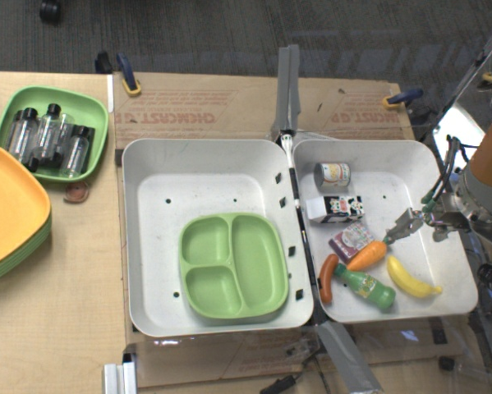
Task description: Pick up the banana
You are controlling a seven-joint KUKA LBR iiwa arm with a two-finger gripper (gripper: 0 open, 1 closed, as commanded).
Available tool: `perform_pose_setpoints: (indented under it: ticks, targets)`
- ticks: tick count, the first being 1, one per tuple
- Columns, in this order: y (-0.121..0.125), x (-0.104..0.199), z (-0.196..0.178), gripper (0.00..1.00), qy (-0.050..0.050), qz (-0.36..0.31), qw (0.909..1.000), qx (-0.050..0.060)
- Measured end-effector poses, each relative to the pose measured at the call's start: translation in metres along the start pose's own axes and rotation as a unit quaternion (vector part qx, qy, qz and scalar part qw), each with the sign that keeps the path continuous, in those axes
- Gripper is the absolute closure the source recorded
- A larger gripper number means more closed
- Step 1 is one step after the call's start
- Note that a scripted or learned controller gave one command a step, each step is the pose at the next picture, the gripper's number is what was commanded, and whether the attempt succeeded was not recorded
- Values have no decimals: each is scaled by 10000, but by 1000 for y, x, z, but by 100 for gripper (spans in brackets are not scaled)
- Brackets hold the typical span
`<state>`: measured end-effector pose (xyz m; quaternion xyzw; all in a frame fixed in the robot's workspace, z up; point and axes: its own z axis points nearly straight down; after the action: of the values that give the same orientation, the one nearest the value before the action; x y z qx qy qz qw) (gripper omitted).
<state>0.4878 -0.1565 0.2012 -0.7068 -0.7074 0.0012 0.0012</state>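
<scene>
The yellow banana (412,277) lies flat near the front right corner of the right bin (393,158). Just to its left are a green bottle (366,288) and an orange carrot (367,255). My gripper (420,227) hangs over the right side of this bin, a little behind and above the banana and apart from it. Its fingers are spread open with nothing between them. The left fingertip (403,224) points toward the carrot.
The right bin also holds a small can (333,173), a black-and-white box (336,208), a purple packet (351,240) and a red sausage (328,277). A green divided plate (233,265) sits in the left bin. A green tray of bottles (52,134) and orange plates (7,212) stand at far left.
</scene>
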Motion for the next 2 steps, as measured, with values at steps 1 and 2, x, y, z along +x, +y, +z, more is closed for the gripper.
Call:
perform_pose_setpoints:
  ticks: [1,2]
  targets:
    - [22,-28,89,0,-28,-1162,9932,-98]
    - [-10,-32,110,0,2,-2090,9779,-15]
